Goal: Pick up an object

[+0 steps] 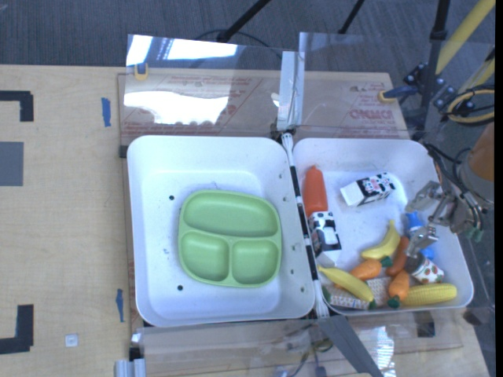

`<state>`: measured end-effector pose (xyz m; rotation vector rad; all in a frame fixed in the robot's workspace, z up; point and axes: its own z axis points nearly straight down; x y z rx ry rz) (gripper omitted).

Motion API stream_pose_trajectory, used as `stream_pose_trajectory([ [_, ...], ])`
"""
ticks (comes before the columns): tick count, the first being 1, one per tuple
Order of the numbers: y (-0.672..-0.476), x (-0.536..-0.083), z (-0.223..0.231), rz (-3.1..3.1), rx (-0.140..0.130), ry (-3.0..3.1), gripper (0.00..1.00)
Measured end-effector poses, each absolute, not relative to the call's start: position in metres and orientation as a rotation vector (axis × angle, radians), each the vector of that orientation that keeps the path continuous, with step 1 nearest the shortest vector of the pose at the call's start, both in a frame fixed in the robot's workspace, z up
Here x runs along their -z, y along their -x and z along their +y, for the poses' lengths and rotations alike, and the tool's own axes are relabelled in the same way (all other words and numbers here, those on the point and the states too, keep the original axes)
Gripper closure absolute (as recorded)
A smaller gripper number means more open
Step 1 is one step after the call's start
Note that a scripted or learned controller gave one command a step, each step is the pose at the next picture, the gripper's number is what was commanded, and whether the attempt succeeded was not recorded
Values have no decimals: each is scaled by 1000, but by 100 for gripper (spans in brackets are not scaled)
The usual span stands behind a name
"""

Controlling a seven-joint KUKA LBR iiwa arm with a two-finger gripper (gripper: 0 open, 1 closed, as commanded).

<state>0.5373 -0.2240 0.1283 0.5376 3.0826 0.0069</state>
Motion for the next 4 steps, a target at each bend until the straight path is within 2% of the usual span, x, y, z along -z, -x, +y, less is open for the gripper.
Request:
stream_pose_trajectory([
  [1,-539,-138,-225,3076,-9,-542,100],
  [2,-603,-217,-223,3052,-1,-720,100],
  [3,-644,-288,-223,3017,0,-851,100],
  [4,-612,-335,-223,3015,0,-856,100],
])
